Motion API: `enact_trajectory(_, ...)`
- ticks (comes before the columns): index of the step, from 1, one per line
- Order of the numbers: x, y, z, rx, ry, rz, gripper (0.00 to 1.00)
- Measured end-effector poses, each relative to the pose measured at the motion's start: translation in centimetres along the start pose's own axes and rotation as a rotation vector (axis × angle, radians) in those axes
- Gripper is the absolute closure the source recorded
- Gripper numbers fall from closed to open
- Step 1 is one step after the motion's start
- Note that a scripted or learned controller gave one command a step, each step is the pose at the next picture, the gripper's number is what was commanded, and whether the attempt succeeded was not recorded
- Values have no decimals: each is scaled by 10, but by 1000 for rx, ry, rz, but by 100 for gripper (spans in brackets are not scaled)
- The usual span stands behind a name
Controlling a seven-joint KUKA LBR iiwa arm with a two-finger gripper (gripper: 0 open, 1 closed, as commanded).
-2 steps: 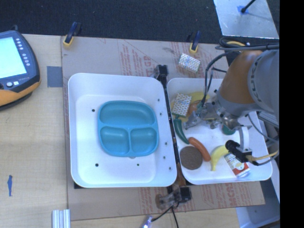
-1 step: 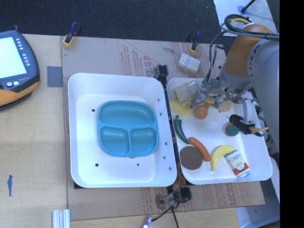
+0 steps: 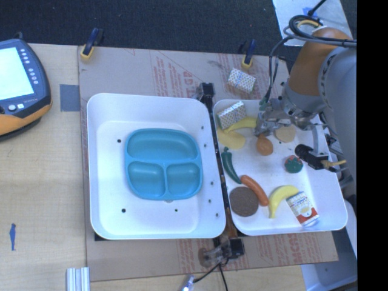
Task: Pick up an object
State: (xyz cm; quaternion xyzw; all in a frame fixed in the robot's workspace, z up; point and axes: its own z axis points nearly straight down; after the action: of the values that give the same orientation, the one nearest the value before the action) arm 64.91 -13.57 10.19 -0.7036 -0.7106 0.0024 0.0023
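Observation:
The right bin [image 3: 327,220] holds several toy foods: a yellow banana [image 3: 280,198], a red sausage [image 3: 255,188], a brown round patty [image 3: 244,201], a green pepper [image 3: 230,165], a small can [image 3: 302,209], a green round item [image 3: 294,165], an orange-brown ball [image 3: 264,145], a yellow piece [image 3: 240,126] and a patterned box [image 3: 231,114]. My gripper [image 3: 265,126] hangs low over the bin's far part, just above the orange-brown ball and beside the yellow piece. Nothing shows between its fingers.
The left bin [image 3: 106,217] holds a blue divided plate [image 3: 162,163]. A second patterned box [image 3: 241,81] lies on the cardboard behind the right bin. A tablet-like device [image 3: 18,83] sits at the far left. Clamps [image 3: 90,44] stand at the board's back edge.

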Motion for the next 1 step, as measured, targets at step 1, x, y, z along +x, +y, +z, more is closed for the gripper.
enact_trajectory(1,-67,-62,-23,-3,1,9,100)
